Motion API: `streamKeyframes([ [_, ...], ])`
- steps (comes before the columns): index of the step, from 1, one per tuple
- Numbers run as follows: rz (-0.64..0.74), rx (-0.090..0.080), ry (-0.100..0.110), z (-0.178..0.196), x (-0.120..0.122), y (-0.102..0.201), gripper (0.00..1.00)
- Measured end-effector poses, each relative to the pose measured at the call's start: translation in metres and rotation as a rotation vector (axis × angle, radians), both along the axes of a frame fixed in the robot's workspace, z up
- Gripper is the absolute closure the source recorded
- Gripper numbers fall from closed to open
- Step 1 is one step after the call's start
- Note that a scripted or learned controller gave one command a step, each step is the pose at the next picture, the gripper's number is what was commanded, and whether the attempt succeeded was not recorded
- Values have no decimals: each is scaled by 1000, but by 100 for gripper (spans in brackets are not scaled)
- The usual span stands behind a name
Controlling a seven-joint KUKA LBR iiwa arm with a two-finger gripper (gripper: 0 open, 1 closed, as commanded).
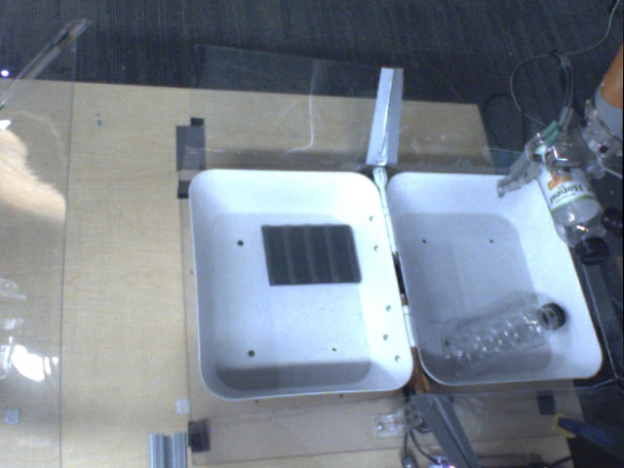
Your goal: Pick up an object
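Single fixed camera, mounted above the bench [97, 291], looking down at a slant so the far edge and dark floor [292, 18] sit at frame top and the near edge at bottom. Stands far enough off to take in both white bins whole: left bin [224, 359] about centre frame, right bin [429, 203] toward the right side. The arm [609, 105] enters at the upper right corner.

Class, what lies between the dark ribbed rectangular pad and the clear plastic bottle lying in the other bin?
The bins' adjoining white rims lie between pad and bottle.
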State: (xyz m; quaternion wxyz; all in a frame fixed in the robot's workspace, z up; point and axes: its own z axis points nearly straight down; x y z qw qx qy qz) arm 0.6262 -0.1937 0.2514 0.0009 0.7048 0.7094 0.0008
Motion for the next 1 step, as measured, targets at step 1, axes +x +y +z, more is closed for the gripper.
streamKeyframes([
  [1,-121,1,0,-73,-83,64,0],
])
